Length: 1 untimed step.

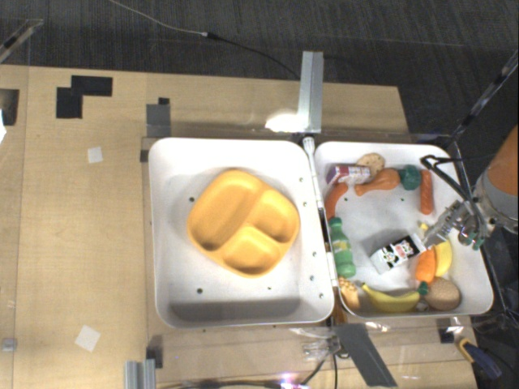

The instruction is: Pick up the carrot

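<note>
Carrot (426, 191) lay in right bin (486, 294), upright along its far-right part, just right of green item (411, 177). Gripper (442, 227) hovered just below carrot w/o touching it, above milk carton (395, 254). Grip state: can't tell.

One fixed camera looks down at a slant from above the bench (73, 241), far enough back to take in both white bins (170, 217) whole, the bench's far edge and dark floor (243, 6) beyond.
</note>
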Available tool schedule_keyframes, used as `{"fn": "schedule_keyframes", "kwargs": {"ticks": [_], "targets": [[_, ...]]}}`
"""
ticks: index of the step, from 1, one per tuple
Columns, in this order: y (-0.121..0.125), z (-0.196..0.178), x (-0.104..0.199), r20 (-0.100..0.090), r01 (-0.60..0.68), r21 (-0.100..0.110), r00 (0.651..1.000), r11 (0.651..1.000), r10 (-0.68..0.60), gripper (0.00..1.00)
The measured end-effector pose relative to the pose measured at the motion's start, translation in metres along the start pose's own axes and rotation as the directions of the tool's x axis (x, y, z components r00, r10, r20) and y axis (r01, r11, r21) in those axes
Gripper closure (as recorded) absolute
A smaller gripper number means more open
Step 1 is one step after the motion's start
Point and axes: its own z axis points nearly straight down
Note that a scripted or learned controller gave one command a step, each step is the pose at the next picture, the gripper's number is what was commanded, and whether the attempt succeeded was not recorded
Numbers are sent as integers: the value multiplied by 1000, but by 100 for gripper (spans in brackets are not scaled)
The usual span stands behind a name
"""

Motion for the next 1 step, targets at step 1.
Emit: {"fn": "schedule_keyframes", "kwargs": {"ticks": [1], "targets": [[-15,57,27,0,-245,0,970,970,245,100]]}}
